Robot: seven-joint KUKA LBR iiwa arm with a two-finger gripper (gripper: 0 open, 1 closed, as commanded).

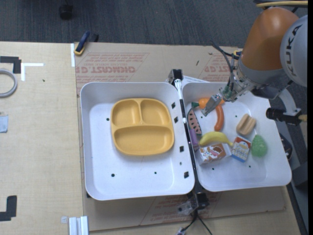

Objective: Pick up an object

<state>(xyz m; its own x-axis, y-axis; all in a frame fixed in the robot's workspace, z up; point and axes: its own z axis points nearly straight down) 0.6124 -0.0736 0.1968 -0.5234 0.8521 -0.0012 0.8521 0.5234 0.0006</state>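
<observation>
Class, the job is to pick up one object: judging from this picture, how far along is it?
Done: the claw has reached the right bin, low by the red sausage. In hand: nothing visibly between its fingers. Left: grip and lift something; the banana, bun and green ball all lie in the bin.

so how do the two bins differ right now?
Left bin holds one thing, a yellow divided plate; right bin holds several small items: banana, sausage, bun, green piece, cartons. The arm's pincer hangs over the right bin, not the left. Both are shallow, white, side by side on the cardboard.
</observation>
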